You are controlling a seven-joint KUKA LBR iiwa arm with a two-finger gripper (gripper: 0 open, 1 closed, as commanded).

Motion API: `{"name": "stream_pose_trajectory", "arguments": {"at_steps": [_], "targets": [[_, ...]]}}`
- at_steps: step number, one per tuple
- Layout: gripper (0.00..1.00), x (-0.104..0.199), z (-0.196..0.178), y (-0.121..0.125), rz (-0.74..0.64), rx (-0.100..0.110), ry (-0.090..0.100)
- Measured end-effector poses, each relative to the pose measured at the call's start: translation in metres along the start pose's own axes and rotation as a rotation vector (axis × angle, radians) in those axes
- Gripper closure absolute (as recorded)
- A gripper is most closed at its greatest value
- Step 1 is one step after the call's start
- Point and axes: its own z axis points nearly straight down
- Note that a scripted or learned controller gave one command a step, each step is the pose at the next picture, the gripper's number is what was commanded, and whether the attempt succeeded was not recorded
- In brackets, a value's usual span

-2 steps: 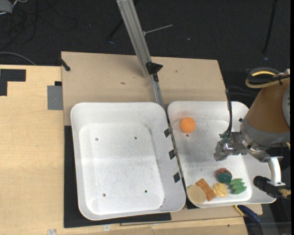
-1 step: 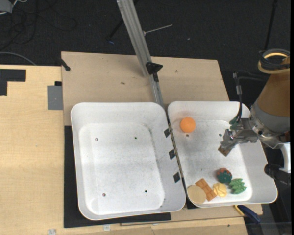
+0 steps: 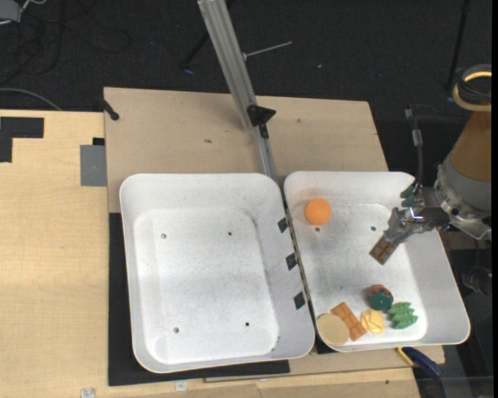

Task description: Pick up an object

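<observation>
Camera view: right bin (image 3: 448,284).
End effector (image 3: 396,232): clamped on brown block (image 3: 384,249) (raised, apparently).
Orange ball (image 3: 318,211): well left.
Progress: grasp made; lift remaining.

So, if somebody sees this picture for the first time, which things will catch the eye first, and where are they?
Probably the orange ball, alone near the top left corner of the right bin. Next, the gripper reaching in from the right with a brown block hanging below it, over the middle of that bin. Then the small pile of coloured pieces crowded at the bin's near edge.
</observation>
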Motion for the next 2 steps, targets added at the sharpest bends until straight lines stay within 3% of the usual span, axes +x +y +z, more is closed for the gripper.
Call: {"name": "stream_pose_trajectory", "arguments": {"at_steps": [2], "targets": [[1.00,0.100,0.012,0.000,-0.003,0.006,0.003]]}}
